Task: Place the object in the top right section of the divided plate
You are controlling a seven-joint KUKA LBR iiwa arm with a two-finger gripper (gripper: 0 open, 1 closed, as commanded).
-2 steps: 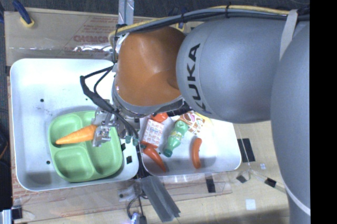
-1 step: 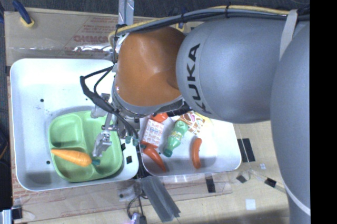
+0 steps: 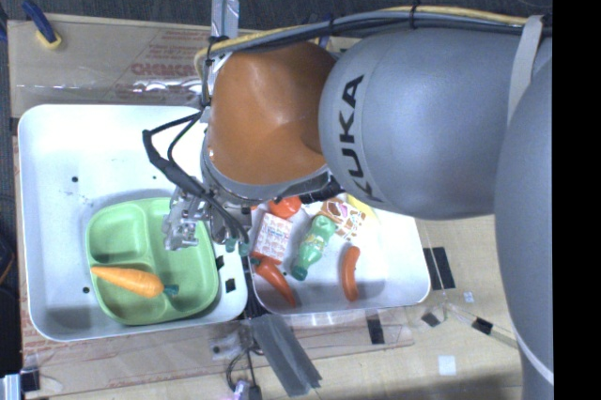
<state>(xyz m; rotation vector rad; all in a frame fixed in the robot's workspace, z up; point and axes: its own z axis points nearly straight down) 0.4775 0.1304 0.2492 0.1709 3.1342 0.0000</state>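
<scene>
So the green plastic divided plate (image 3: 192, 281) sits in the left shallow white bin (image 3: 47, 173), toward that bin's near right corner. Lying on the plate is the orange toy carrot (image 3: 129, 280), in the near-left part of it, right along the plate's near edge. Its long axis runs roughly left to right across the plate, a bit slanted, with the narrow tip pointing toward the bin's left wall and the fat end with the small green stem pointing toward the bin's right wall.

The claw (image 3: 186, 227) hangs over the plate's far right section, just past the ridge between compartments. Whether the fingers are apart or together, can't tell, it's a tangle of metal and cable from this angle. Nothing is visibly clamped in it, and the carrot lies apart from it.

The grey arm with the orange band (image 3: 268, 116) covers most of the middle of the table. In the right white bin (image 3: 413, 281) there's a pile: a green plastic bottle (image 3: 313, 248), a red toy sausage (image 3: 350, 273), a red-and-white printed packet (image 3: 274, 237) and a red chili-shaped toy (image 3: 275, 281), all bunched along that bin's left side.
</scene>
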